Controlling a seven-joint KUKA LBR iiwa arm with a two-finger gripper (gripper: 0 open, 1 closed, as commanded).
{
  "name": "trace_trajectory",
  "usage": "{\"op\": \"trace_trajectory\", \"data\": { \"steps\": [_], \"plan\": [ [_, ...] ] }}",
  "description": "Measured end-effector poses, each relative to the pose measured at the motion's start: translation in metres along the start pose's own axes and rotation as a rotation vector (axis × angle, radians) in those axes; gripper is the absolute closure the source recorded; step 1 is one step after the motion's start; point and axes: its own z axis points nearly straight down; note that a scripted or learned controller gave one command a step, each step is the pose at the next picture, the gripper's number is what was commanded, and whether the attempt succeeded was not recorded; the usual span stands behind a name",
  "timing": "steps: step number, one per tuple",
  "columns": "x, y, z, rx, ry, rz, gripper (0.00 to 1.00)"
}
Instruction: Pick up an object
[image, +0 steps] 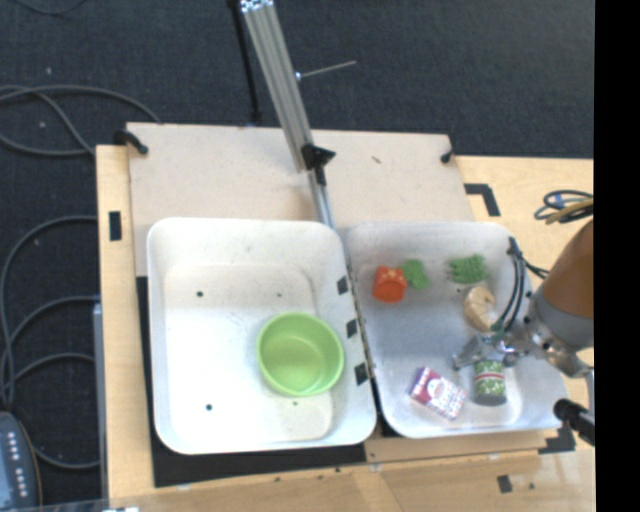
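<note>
The metal pole (291, 100) rises closest to the lens, slanting up from the back edge between the bins. Below it, the wooden worktop (250, 165) carries two white bins side by side.

Left bin (180, 300): one item, a lime green bowl (300, 354), upright, near the front right corner.

Right bin (430, 310): six items counted.
- One pink and white packet (437, 391), lying flat near the front wall; print on it too small to read.
- One small can (489, 383) with a green label, at the front right; lettering not legible.
- One tan, rounded piece (480, 306) towards the right wall.
- One orange-red lump (390, 284), with a green leafy piece (416, 274) touching its right side.
- One further green leafy piece (467, 267) near the back.

The arm enters from the right, orange band at the frame edge. The pincer (484, 353) sits low in the right bin, directly above the can, just beside the tan piece. Cannot tell whether it is spread or closed, nor whether it touches the can.
</note>
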Motion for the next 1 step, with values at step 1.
{"op": "trace_trajectory", "data": {
  "steps": [1],
  "plan": [
    [-0.001, 0.0012, -0.012, -0.005, -0.001, 0.004, 1.0]
  ]
}}
